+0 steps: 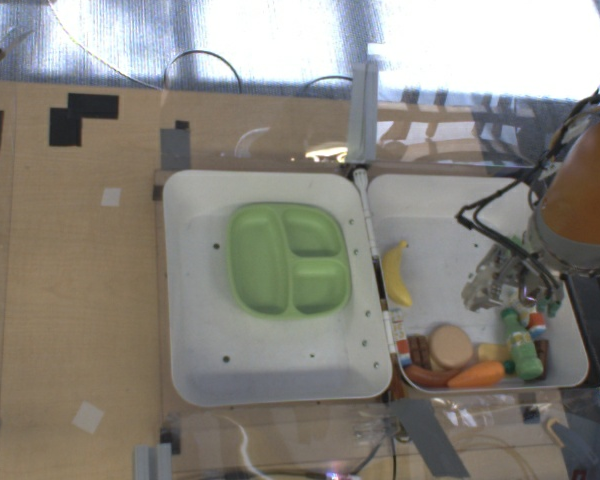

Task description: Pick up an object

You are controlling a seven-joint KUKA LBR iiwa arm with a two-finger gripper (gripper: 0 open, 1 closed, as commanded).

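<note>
Tool (508,286) hovers in right bin (430,218) just above green bottle (521,349) & toy pile at the near edge, open/closed can't tell; risk: crowded items w/ carrot (476,374) could deflect the grab.

Bright overall; blown-out glare along bench (70,268) far edge, soft focus throughout, faint shadows in bins (195,368).

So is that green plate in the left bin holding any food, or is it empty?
Empty. The green plate lies flat in the left bin, and all three of its compartments show bare green.
</note>
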